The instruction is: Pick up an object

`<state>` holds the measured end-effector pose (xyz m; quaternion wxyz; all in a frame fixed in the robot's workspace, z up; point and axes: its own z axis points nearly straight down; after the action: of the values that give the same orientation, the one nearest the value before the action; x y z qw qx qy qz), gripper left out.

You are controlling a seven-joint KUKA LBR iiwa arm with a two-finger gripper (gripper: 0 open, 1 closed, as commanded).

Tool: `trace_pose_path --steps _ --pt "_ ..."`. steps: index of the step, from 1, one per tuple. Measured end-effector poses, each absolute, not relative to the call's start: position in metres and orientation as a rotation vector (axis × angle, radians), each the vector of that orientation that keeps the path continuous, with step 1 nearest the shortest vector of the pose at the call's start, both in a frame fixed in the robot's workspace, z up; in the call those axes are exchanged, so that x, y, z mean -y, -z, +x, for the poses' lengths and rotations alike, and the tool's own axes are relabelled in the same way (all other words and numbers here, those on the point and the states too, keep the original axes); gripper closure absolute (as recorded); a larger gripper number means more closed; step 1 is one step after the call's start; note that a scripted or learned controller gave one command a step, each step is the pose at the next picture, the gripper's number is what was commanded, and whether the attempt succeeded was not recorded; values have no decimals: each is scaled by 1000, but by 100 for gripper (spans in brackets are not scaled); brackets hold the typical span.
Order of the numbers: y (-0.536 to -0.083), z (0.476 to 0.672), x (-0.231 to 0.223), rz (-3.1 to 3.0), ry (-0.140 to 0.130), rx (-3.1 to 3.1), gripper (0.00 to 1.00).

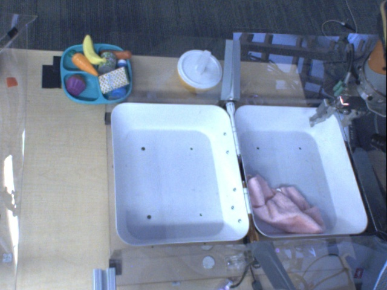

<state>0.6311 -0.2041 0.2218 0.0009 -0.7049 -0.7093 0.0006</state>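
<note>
My jaws hang over the far right corner of the right bin, at the end of my arm that comes in from the right edge, and from this slanted look down I cannot tell whether they stand wide or narrow; nothing shows between them. The thing to pick, a crumpled pink cloth, lies in the near left part of that same bin, against its left wall and well apart from my jaws. The left bin sits just beside it, the two sharing a middle seam. On the counter beyond the left bin rests a blue divided tray with toy food, among it a yellow banana and an orange carrot. Near it stands a white-lidded yellow container.
</note>
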Motion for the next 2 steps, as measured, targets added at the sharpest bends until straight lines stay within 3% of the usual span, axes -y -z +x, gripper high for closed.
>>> trace_pose_path --steps 1,2 --pt "-195 670 204 -2262 -2 2180 0" --pt "-190 609 200 -2196 -1 2245 0"
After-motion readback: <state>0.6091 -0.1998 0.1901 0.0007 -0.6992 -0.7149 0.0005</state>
